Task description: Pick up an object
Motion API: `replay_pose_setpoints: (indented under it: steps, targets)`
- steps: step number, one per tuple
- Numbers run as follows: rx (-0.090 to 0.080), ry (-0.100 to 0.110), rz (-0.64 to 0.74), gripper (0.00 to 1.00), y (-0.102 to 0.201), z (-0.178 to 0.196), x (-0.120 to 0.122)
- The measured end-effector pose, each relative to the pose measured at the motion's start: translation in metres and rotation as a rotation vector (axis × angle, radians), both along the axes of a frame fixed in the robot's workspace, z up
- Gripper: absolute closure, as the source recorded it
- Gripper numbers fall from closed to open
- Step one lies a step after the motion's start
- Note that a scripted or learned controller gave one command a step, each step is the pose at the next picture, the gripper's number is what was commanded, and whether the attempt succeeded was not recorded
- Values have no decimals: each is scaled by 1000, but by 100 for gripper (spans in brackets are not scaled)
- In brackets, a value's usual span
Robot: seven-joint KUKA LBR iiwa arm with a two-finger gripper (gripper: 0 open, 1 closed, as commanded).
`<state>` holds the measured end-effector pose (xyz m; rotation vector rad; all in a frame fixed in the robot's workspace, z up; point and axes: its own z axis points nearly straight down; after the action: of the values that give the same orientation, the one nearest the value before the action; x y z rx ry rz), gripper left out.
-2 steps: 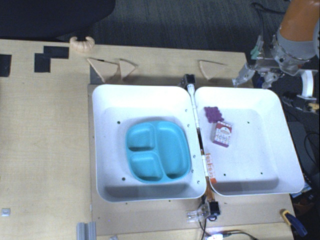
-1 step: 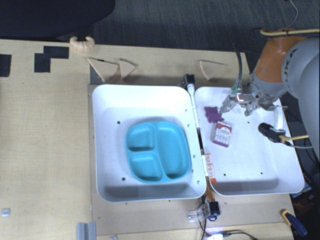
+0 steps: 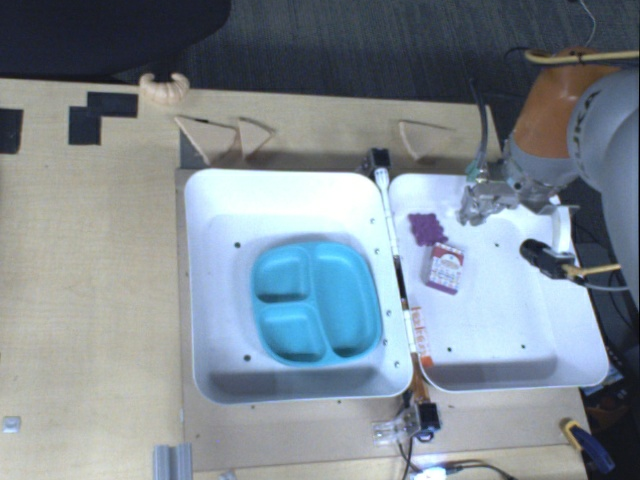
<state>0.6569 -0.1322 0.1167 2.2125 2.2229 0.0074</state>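
In the right bin (image 3: 500, 358) lie a purple bunch-like object (image 3: 426, 229) near the far left corner and a small red and white packet (image 3: 445, 267) just in front of it. My gripper (image 3: 478, 208) hangs over the far part of the right bin, right of the purple object and apart from both things. Nothing shows between its fingers. A blue divided plate (image 3: 315, 301) with three compartments rests in the left bin (image 3: 215, 268).
The two white bins stand side by side on a pale wooden bench (image 3: 90, 288), split by a rim (image 3: 395, 268). The arm's grey wrist and orange band (image 3: 555, 118) come in from the upper right. Bare bin floor lies in front of and right of the packet.
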Motion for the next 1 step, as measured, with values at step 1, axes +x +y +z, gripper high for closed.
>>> replay_pose_setpoints:
  steps: [1]
  targets:
    - [0, 3, 0, 100, -11, -1, 13]
